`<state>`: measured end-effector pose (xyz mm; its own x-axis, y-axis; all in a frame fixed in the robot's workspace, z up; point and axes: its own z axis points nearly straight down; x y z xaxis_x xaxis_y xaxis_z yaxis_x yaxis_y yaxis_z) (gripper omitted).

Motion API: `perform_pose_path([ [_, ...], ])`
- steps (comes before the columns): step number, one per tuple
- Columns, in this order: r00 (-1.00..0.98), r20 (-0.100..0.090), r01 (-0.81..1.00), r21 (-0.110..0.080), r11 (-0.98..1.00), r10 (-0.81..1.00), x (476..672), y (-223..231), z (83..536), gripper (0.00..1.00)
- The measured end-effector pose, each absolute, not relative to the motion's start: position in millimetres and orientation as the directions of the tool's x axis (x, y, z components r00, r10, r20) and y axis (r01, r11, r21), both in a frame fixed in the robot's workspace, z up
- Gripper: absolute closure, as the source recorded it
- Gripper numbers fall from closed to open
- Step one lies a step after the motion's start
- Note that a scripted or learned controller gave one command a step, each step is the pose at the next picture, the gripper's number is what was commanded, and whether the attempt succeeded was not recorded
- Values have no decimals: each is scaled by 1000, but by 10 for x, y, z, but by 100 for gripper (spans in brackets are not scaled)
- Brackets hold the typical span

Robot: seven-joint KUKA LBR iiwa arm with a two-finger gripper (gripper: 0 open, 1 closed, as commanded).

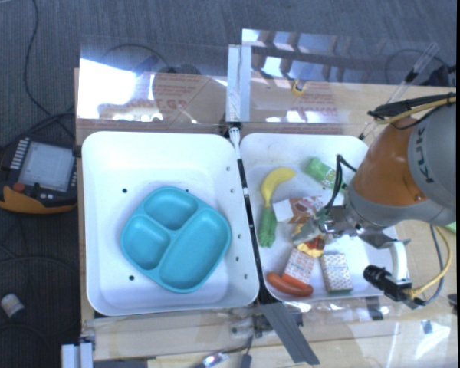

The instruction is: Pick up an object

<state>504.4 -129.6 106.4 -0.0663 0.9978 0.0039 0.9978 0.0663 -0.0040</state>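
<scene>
Here we are watching the gripper point(320, 227) hovering just right of the banana point(276, 182); finger opening: we cannot tell. Crowded packets point(300, 265) are risking a glancing, failed grasp.

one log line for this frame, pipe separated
end effector over right bin clutter | near banana | blue plate in left bin

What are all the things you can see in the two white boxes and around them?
Bins: 2, white, side by side on the bench.
Divided plate: 1, blue, left bin.
Banana: 1, yellow, right bin.
Green vegetable: 1, below the banana.
Green item: 1, right bin's far side.
Patterned packets: 2, near side.
Sausage: 1, red-orange, near corner.
Handheld pendant: 1, orange-black, floor at left.
Arm: 1, grey and orange, over the right bin.
</scene>
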Motion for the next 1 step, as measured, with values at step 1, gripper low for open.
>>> perform_pose_path([
  [1, 97, -2, 995, -3, -97, 995, 5184, -680, 2157, 100],
])
